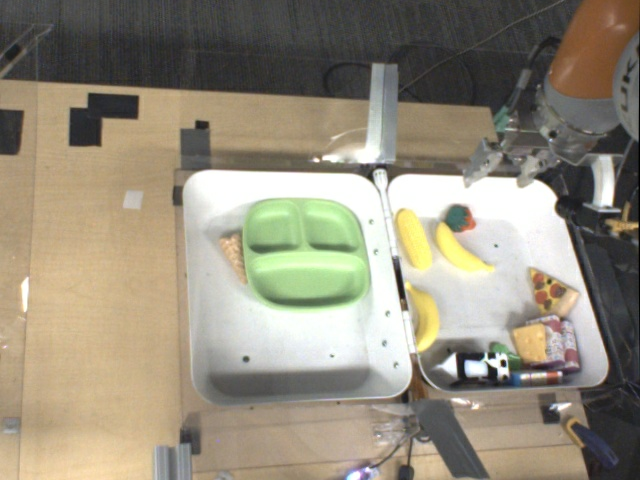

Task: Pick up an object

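Three bananas (414, 239) lie in the right bin (590, 338), below the spread, unladen gripper (505, 168).

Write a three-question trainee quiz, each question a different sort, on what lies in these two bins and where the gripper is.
1. True or false: the green divided tray lies in the left bin.
2. How many bananas are in the right bin?
3. The gripper hangs above the right bin's: A) far edge, B) near edge, C) centre.

Key: 1 true. 2 three. 3 A.
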{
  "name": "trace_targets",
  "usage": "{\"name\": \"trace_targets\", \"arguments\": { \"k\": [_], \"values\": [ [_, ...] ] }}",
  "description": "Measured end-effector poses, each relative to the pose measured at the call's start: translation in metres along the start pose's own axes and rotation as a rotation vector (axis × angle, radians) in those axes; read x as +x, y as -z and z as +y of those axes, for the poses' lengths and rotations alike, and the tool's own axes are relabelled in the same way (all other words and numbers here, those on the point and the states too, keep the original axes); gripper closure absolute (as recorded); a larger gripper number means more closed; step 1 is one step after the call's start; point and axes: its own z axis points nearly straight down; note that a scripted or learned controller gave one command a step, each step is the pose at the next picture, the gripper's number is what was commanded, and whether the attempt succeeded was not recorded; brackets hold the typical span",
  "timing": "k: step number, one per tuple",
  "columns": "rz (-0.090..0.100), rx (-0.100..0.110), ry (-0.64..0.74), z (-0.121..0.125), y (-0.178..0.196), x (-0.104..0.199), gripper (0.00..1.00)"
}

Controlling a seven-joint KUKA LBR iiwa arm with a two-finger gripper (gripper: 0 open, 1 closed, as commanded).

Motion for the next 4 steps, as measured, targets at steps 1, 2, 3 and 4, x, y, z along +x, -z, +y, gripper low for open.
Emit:
{"name": "trace_targets", "arguments": {
  "k": [1,2,3,4],
  "values": [
    [0.0,0.001,0.079,0.013,-0.127,0.013,0.0],
    [-0.001,-0.009,0.081,0.016,-0.113,0.014,1.0],
    [-0.001,-0.009,0.081,0.016,-0.113,0.014,0.0],
    [0.0,-0.002,0.166,-0.014,-0.146,0.022,0.0]
  ]
}}
